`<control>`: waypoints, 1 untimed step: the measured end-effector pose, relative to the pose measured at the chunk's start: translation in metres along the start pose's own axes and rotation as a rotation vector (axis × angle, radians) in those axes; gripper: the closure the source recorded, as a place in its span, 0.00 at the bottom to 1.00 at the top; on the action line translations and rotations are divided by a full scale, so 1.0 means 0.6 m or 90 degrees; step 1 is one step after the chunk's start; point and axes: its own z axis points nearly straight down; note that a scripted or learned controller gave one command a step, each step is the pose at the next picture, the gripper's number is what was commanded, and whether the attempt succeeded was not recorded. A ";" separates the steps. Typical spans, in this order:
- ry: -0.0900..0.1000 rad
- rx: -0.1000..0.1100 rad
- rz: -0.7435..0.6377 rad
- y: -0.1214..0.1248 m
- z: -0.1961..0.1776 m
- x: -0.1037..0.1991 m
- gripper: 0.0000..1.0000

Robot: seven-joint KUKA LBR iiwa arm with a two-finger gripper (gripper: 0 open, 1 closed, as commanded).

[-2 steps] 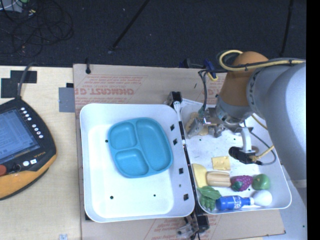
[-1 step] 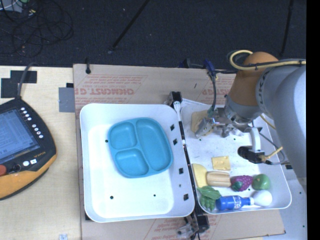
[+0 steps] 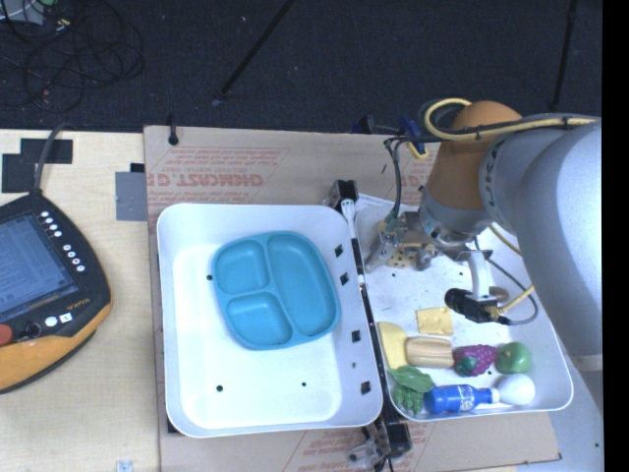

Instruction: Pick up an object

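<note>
The arm (image 3: pixel 550 205) covers the right bin's (image 3: pixel 550 401) far right corner and runs off the right edge. The hand (image 3: pixel 405 249) is too small and cluttered to read. The pendant (image 3: pixel 39 293) is cut by the left edge.

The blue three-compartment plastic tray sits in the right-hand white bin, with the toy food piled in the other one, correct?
Not quite. The camera view shows the blue three-compartment plastic tray in the left-hand shallow white bin; the toy food is piled in the right-hand white bin.
</note>
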 end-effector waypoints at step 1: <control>0.000 -0.005 0.000 0.000 -0.176 0.027 0.00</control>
